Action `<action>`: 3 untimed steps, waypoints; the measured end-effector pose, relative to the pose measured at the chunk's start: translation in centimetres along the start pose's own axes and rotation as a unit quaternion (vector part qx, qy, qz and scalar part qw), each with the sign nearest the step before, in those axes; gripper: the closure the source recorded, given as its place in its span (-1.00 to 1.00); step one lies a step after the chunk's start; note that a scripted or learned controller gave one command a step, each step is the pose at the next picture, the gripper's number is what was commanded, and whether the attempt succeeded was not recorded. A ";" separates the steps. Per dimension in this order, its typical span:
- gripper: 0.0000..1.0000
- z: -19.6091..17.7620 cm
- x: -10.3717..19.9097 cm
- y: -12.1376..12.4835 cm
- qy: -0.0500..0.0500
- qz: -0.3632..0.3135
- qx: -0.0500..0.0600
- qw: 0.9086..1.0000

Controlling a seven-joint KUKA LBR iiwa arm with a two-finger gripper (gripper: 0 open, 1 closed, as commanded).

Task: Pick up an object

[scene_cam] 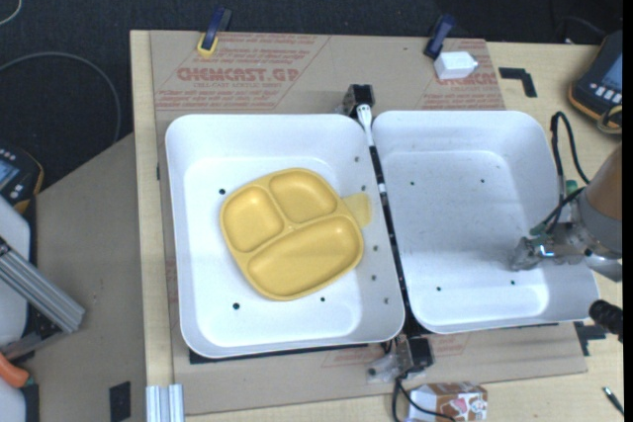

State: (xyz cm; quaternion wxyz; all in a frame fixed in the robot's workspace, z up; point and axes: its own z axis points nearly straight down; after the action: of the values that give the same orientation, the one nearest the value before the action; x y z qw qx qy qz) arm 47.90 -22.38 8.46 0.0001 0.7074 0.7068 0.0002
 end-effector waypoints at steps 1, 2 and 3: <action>1.00 0.0 0.0 0.0 0.000 0.000 0.000 1.000; 1.00 -3.1 9.6 0.1 0.003 -0.005 0.000 1.000; 1.00 -18.3 17.1 0.4 0.001 -0.006 -0.009 1.000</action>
State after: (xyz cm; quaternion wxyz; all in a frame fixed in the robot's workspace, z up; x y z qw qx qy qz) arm 48.29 -5.30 26.73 0.0054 0.7031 0.7111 0.0073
